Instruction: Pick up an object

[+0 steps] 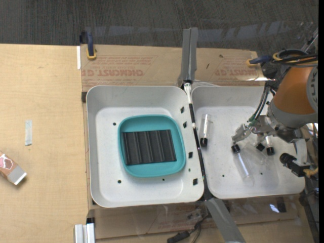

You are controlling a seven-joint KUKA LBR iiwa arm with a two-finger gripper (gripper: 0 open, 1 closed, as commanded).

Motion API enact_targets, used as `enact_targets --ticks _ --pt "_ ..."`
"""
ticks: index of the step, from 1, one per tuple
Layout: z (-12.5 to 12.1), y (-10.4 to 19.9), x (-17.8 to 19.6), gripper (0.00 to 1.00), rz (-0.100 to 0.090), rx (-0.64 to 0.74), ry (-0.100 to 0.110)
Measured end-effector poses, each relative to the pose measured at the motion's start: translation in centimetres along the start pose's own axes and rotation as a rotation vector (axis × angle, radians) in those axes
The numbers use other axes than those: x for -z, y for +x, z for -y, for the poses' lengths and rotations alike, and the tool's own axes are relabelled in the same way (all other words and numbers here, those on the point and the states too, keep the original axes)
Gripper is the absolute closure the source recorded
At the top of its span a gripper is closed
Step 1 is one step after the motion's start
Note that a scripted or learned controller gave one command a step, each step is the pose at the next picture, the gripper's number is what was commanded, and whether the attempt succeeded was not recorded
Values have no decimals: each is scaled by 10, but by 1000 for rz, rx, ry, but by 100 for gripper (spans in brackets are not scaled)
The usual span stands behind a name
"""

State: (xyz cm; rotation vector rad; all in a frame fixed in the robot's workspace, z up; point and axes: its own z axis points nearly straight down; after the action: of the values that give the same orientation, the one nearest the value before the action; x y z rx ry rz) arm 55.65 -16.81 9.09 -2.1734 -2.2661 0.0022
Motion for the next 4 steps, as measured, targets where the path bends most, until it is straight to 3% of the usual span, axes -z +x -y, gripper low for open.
enact_targets --ticks 1,2,3,4 --pt "48 -17 2 0 2 115 -7" --pt "48 -18 10 100 1 112 -4" --pt "48 39 126 100 1 -218 0" --pt "-14 83 121 100 2 -232 2"
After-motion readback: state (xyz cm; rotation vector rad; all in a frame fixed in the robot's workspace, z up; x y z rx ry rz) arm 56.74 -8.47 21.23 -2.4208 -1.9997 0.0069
